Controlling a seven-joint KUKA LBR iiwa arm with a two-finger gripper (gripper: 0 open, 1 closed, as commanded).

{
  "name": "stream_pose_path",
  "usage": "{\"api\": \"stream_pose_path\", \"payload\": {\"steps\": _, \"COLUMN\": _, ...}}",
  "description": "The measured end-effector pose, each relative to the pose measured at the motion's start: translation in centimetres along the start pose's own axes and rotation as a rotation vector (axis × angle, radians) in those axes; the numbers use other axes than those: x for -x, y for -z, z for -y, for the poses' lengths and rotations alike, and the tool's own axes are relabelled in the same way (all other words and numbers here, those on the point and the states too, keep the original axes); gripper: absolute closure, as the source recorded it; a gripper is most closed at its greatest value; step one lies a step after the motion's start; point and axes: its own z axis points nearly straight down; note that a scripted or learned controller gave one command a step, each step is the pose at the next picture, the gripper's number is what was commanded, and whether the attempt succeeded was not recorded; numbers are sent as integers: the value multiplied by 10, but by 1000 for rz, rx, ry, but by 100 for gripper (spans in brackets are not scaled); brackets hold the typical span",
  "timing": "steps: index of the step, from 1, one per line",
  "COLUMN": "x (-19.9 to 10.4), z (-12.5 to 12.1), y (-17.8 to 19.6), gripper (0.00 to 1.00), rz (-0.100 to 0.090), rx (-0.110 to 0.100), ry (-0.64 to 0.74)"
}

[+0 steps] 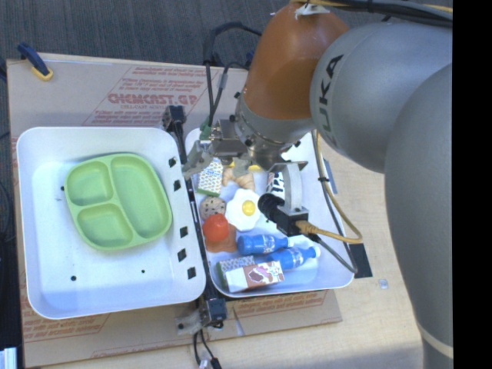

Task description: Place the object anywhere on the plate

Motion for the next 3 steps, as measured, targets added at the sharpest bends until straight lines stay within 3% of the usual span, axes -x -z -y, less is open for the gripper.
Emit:
{"api": "stream_pose_path", "payload": {"steps": 1, "x": -84, "z": -35, "y": -62, "gripper": 0, "rz": 0, "rx": -2, "ry": 0}}
{"api": "stream_pose_path", "payload": {"steps": 2, "x": -84, "z": -36, "y": -51, "gripper": 100, "rz": 1, "rx": -2, "ry": 4}}
{"api": "stream_pose_path", "payload": {"steps": 3, "x": -110, "z": -60, "y": -181, "gripper": 100, "rz": -1, "rx": 13, "ry": -2}}
